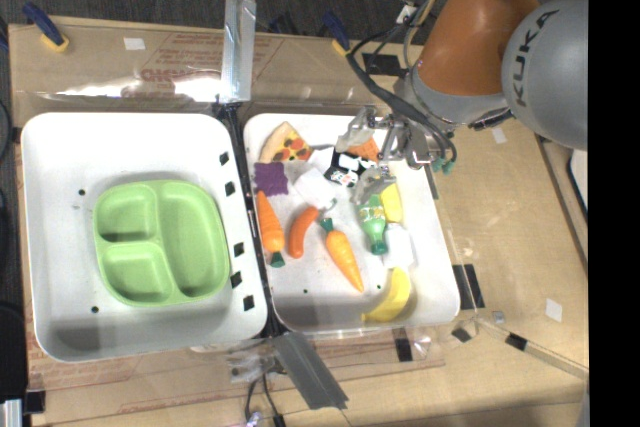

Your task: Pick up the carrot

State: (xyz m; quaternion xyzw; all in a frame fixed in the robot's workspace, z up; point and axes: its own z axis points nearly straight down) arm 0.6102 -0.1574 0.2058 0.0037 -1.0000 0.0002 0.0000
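Observation:
In the right bin (440, 255) lie two carrots. One carrot (343, 255) points toward the front right, with its green top toward the bin's middle. The other carrot (268, 225) lies along the bin's left wall, green end toward the front. My gripper (372, 153) hangs over the back part of this bin, above a small orange piece (366, 149) and a black-and-white item (345, 168). It is behind and to the right of both carrots and touches neither. The wrist hides what is directly beneath it.
Around the carrots lie a pizza slice (285, 143), a purple piece (270, 178), an orange sausage (300, 232), a green bottle (374, 224), a yellow piece (392, 203) and a banana (393, 297). The left bin (50, 175) holds a green divided plate (160, 241).

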